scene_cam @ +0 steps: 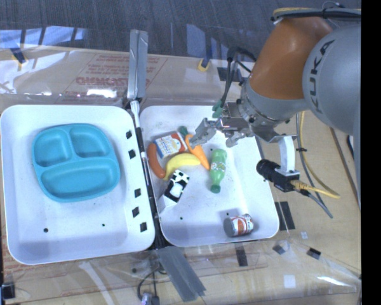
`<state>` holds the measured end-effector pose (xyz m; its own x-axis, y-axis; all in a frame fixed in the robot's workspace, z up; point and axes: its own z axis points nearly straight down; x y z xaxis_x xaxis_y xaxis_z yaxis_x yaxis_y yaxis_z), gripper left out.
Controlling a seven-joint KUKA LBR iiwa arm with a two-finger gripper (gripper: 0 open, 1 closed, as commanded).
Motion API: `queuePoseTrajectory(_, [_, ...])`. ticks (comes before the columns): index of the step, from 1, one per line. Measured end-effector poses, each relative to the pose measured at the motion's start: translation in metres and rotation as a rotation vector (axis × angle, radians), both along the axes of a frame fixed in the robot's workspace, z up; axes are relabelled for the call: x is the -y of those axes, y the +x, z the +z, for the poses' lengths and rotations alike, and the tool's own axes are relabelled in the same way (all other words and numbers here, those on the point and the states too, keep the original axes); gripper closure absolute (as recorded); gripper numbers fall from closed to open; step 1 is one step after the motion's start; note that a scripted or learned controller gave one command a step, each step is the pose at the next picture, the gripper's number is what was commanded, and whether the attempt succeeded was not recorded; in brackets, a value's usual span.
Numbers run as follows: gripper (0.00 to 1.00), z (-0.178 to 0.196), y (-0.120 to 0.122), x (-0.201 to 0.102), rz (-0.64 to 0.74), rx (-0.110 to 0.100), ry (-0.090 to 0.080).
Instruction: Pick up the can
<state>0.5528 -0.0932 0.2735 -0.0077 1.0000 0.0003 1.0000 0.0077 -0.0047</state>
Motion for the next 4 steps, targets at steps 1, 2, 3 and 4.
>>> queuePoseTrajectory(1, [0.0,0.0,0.0,0.0,0.0,0.0,0.0])
queuePoseTrajectory(2, [0.0,-0.038,-0.002,-0.009,-0.145,0.0,-0.001])
queuePoseTrajectory(3, [0.0,-0.076,-0.028,0.086,0.05,0.001,0.0])
queuePoseTrajectory(4, [0.0,-0.182,-0.076,0.117,0.348,0.003,0.002])
